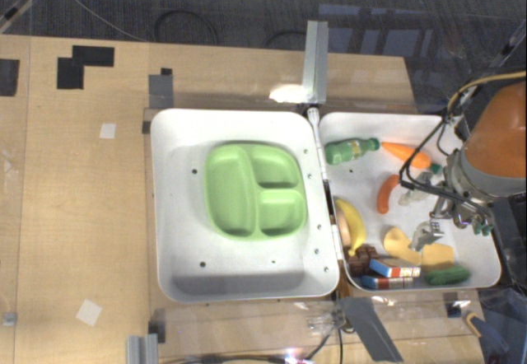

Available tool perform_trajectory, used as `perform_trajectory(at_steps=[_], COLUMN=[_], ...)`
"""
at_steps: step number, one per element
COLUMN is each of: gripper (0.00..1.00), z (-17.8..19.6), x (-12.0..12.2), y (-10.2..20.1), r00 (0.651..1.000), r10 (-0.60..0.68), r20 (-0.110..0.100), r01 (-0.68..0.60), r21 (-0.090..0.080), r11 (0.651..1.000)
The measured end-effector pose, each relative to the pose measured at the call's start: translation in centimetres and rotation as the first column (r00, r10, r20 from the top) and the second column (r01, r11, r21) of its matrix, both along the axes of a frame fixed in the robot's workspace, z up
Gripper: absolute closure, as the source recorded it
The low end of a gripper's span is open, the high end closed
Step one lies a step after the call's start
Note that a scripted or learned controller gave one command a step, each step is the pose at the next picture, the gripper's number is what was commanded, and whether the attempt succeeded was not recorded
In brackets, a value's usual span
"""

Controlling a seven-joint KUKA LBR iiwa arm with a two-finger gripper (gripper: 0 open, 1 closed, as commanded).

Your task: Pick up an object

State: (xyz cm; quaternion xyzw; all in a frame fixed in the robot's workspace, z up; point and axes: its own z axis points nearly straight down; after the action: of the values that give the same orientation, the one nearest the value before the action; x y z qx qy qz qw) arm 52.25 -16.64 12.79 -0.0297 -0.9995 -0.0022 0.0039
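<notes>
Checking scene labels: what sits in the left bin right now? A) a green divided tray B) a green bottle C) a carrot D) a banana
A: the green divided tray lies in the middle of the left bin, while the banana, carrot and green bottle all lie in the right bin.

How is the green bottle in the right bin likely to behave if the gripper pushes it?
The green bottle lies on its side, and its round body suggests it would probably roll rather than slide. It looks like a small toy, so likely light and stiff. With the carrot close by its cap end, a push may nudge that too.
</notes>
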Motion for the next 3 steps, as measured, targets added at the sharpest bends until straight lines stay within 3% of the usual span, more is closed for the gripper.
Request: perform_trajectory(at_steps=[1,2,3], gripper=[0.0,0.0,0.0], z=[-3.7,-2.6,-4.0], x=[1.7,4.0,12.3], y=[7.5,5.0,3.3], r00=[0.997,0.895,0.84], r10=[-0.067,0.446,0.543], r20=[0.028,0.013,0.018], r01=[0.067,-0.446,-0.543], r21=[-0.002,-0.006,-0.011], r11=[0.998,0.895,0.84])
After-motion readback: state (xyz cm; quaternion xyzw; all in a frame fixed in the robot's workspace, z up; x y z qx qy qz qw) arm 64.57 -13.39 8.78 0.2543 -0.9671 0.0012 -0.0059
